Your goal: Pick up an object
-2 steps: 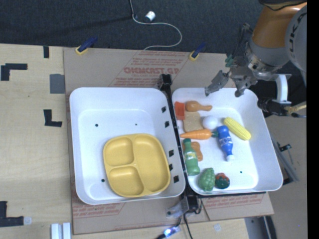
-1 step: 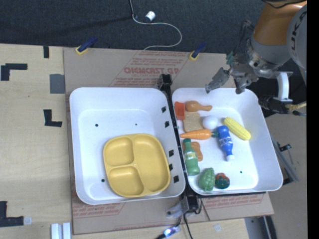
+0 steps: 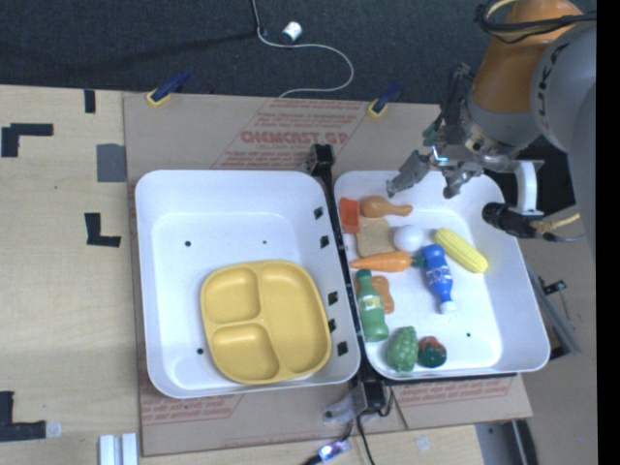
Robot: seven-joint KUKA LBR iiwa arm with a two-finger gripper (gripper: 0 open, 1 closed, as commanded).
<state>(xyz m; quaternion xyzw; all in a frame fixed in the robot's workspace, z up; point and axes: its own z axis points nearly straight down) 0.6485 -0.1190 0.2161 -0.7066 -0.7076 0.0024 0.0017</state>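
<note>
My gripper (image 3: 432, 178) hangs over the far edge of the right bin (image 3: 504, 342), its two fingers spread open with nothing between them. Just below it lie a toy chicken drumstick (image 3: 381, 206), a white egg (image 3: 411, 236) and a yellow corn cob (image 3: 461, 250). Lower in the same bin are a carrot (image 3: 386, 262), a blue bottle (image 3: 438, 275), a green bottle (image 3: 369, 305), a green vegetable (image 3: 402, 348) and a small red and dark fruit (image 3: 431, 354). An orange piece (image 3: 349, 212) leans at the bin's left wall.
The left bin (image 3: 170, 206) holds a yellow divided plate (image 3: 263, 320). A black hinge strip (image 3: 334, 250) runs between the two bins. A white cable (image 3: 291, 35) lies on the dark floor beyond the bench.
</note>
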